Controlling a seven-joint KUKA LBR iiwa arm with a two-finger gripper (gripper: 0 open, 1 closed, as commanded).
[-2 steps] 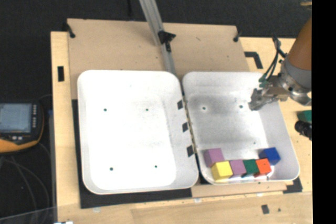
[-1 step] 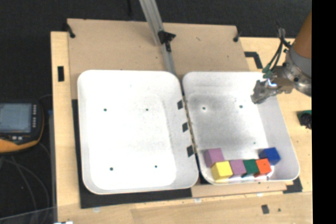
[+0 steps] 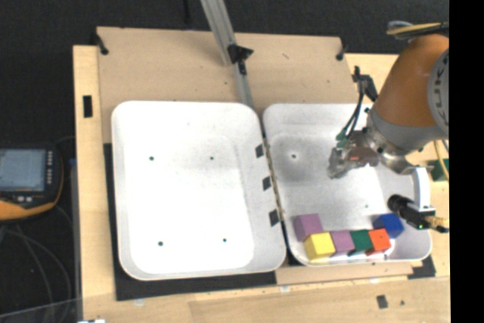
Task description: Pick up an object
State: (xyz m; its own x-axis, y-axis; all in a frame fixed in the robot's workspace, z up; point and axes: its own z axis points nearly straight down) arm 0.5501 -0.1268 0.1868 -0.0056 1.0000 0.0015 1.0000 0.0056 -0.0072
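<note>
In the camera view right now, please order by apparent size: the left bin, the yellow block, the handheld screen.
1. left bin
2. handheld screen, partly cut by the edge
3. yellow block

place: robot lab | cues: plywood bench (image 3: 87, 163), two white bins (image 3: 189, 185), teach pendant (image 3: 26, 176)

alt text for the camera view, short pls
The arm's end effector hangs over the right bin, apart from a cluster of colored blocks along that bin's near edge. The left bin sits beside it on the bench.
</note>
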